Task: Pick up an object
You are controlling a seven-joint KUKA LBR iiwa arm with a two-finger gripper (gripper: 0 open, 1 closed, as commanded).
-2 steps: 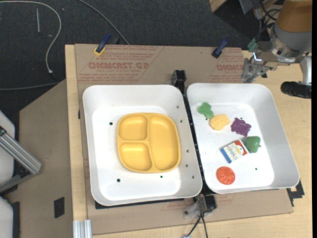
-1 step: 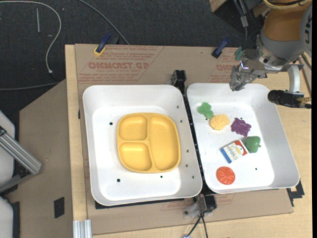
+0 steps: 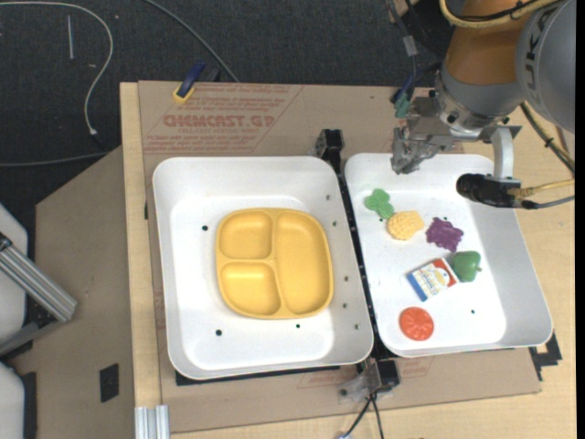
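Fingers (image 3: 403,161) of mine hang over the far end of the right bin (image 3: 537,311), pointing down, with nothing between them. From this slant I cannot tell whether they are spread or closed.

Nearest the camera in that bin lies a red tomato (image 3: 417,323), alone and well apart from the walls, which I judge the easiest target. Beyond it a small carton (image 3: 430,279) lies tilted, touching or just beside a green pepper (image 3: 466,265), so a grasp there risks catching both. Farther on come purple grapes (image 3: 444,233) and a yellow corn (image 3: 405,225). Just beside the corn lies a green leaf (image 3: 379,202), the piece closest to me. The left bin (image 3: 174,245) bears a yellow plate (image 3: 274,263), which looks too wide and flat to pinch.

To do this well, I should choose one piece with bare floor on both sides and centre over it before descending. I should turn so the fingers straddle its narrow width, and close only once low enough around it. The leaf is the shortest reach, but it looks flat and crowds the corn. The tomato is the safer choice.
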